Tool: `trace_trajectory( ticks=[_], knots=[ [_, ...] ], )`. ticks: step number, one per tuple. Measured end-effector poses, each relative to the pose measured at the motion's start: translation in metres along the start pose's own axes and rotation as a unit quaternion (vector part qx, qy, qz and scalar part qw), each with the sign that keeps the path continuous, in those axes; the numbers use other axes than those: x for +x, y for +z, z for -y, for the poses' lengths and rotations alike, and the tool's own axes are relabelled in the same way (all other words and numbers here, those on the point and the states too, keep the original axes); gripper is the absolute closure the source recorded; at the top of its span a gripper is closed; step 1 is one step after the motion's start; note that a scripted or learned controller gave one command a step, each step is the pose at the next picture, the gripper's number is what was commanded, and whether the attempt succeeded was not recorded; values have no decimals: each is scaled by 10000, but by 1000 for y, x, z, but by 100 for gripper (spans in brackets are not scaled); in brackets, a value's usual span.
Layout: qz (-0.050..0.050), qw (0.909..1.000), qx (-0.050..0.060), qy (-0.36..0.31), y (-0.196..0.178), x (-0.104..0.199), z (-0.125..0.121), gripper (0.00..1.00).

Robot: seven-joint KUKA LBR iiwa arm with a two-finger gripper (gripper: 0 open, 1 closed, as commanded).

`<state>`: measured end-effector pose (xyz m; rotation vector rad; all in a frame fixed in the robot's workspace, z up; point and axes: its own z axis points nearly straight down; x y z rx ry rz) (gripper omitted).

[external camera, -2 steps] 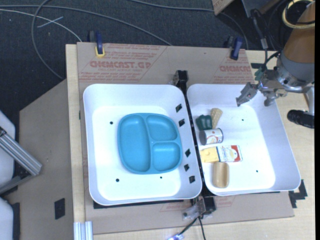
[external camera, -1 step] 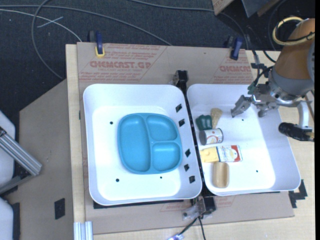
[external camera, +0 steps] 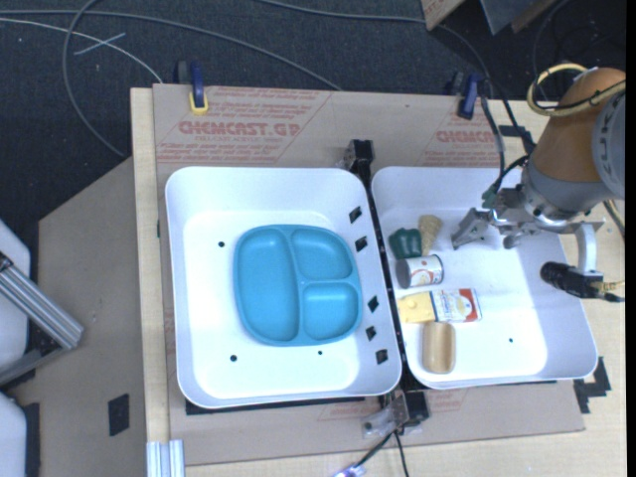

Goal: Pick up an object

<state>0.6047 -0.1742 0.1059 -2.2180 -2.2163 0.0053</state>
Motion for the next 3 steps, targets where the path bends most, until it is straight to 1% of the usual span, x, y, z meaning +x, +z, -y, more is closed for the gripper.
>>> trace_trajectory(
  ticks=[1, 2, 3],
  knots=[
    [1, 10000, -12, -5, 22, 1, 0, 0],
    [2, 10000, -36, -6, 9, 1, -1, 100],
    [17, 10000, -70, -11, -55, 5, -6, 100]
  ],
)
